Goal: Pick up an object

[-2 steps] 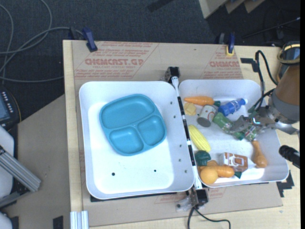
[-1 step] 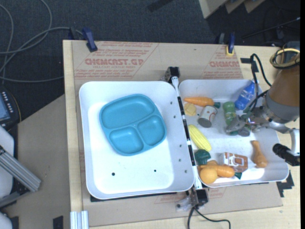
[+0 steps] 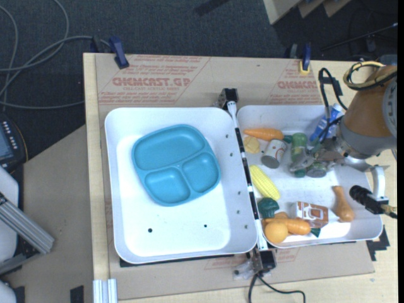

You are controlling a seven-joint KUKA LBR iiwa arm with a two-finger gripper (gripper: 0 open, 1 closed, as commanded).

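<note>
The right bin holds several toy foods: an orange carrot, a small grey can, a yellow corn cob, a green bottle, a dark green piece, an orange fruit, a brown-and-white box and a brown drumstick. My gripper reaches in from the right and sits low in the bin's middle. It is just below the green bottle and right of the can. Its tip blends into the clutter there.
The left bin carries a blue divided plate. A metal divider runs between the bins. The arm's orange band and cables hang over the right bin's far right corner. Blue clamps hold the board's back edge.
</note>
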